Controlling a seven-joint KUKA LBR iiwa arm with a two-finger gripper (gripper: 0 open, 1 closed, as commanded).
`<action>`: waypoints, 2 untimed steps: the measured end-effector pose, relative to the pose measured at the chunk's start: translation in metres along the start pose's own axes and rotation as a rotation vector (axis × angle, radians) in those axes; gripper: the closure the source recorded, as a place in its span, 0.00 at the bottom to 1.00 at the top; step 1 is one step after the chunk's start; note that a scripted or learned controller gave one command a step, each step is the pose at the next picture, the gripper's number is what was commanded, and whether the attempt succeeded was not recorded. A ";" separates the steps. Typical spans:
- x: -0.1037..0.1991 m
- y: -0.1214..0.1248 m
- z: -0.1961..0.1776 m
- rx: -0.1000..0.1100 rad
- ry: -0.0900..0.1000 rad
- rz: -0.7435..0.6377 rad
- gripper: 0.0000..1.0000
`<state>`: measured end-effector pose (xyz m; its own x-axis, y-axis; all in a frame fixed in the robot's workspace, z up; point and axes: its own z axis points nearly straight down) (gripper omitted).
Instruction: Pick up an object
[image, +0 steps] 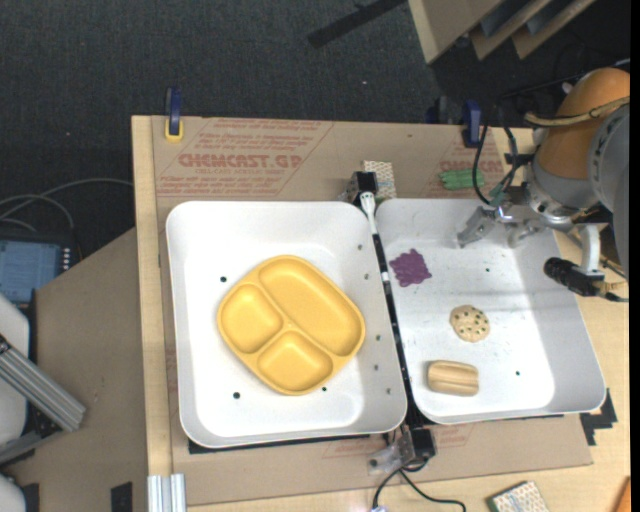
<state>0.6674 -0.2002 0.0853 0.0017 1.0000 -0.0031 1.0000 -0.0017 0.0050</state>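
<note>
Three objects (469, 323), hand (497, 226) perhaps empty.

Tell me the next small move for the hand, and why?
Probably bring the hand toward the purple piece, the nearest item in the right bin. The hand sits over that bin's far edge, while the cookie and bread roll lie farther away.

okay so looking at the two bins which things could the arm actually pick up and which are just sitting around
For the job: purple piece, cookie, bread roll, all in the right bin; gripper above that bin's far edge.

Just lying about: yellow divided plate in the left bin.
</note>
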 end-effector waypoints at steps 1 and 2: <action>-0.026 0.003 -0.188 -0.016 -0.006 -0.001 0.00; -0.024 -0.080 -0.091 0.018 0.008 0.001 0.00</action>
<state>0.5868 -0.2237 0.1759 0.0032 1.0000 0.0044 0.9999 -0.0031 -0.0127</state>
